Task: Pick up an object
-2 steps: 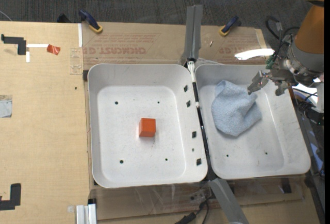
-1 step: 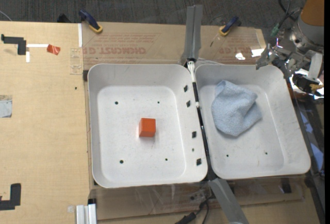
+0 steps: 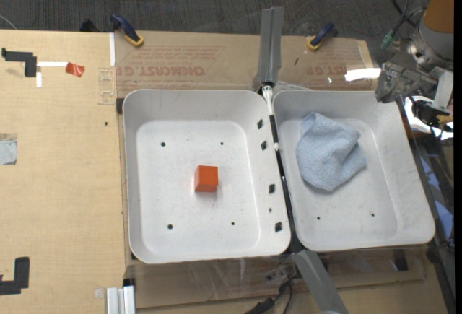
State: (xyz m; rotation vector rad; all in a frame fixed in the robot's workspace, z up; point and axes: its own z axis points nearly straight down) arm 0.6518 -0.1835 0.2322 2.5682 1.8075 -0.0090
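Right now the tool point(image 3: 395, 85) hangs at the far right corner of the right bin point(image 3: 404, 233), up by the rim, and nothing can be seen in its grip; how wide it stands I cannot tell from this angle. Two candidates are on offer: a crumpled pale blue cloth point(image 3: 328, 150) lying in the right bin, near the tool and just beside the divider between the bins, and a small orange block point(image 3: 206, 179) sitting alone near the middle of the left bin point(image 3: 144, 233), well apart from the tool. The cloth looks the shorter reach, in my judgement. To do this well, centre above the cloth's highest fold, come straight down, and pinch a ridge of fabric rather than its flat edge, since a soft heap can slip out of a shallow bite.
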